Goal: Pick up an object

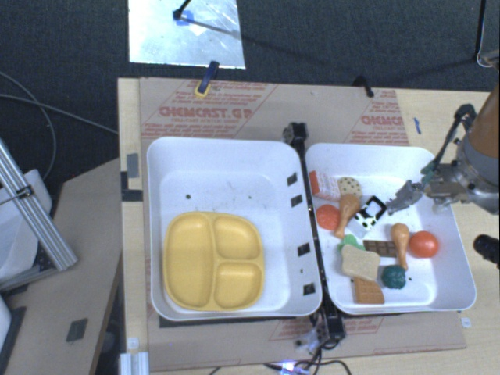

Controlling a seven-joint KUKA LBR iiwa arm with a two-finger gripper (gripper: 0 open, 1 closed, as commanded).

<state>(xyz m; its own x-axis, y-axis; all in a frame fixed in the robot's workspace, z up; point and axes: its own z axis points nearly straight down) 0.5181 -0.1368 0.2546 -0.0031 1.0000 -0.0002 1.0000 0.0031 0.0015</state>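
Looked like the approach step: the tool (400,198) hung over the right bin (461,287), just right of the black-and-white die (369,213), and honestly I couldn't tell its state. Nothing was lifted; the toy food sat in that bin, so next it needed to pick one piece and drop onto it.

place: robotics lab | cues: cardboard-topped bench (266,104), aluminium framing (35,217), loose cables (47,119), dark carpet (62,30)

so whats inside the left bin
The left bin holds a yellow divided tray with three compartments, lying toward its near side. Nothing sits in the compartments. Whatever part of the bin floor lies beneath the tray is covered, so that can't be checked.
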